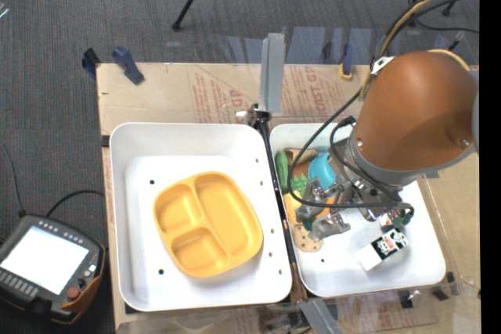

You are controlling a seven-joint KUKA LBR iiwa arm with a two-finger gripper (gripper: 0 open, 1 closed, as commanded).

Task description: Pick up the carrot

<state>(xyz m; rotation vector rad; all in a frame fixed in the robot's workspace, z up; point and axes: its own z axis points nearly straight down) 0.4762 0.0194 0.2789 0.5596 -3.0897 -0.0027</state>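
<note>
The gripper point(327, 224) hangs low in the right bin point(423, 266), centre-right of the frame; whether its jaws are open cannot be told. The carrot point(289, 207) lies just left of it, by the bin's left wall. A yellow divided plate point(207, 224) sits in the left bin point(133, 160)

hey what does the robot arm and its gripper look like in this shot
The arm shows as a big rounded orange-brown dome over a grey ring. Yellow and black cables arc up from behind it, and thinner black cables loop beneath it to the gripper, a cluster of grey metal parts low in the right bin.
</note>
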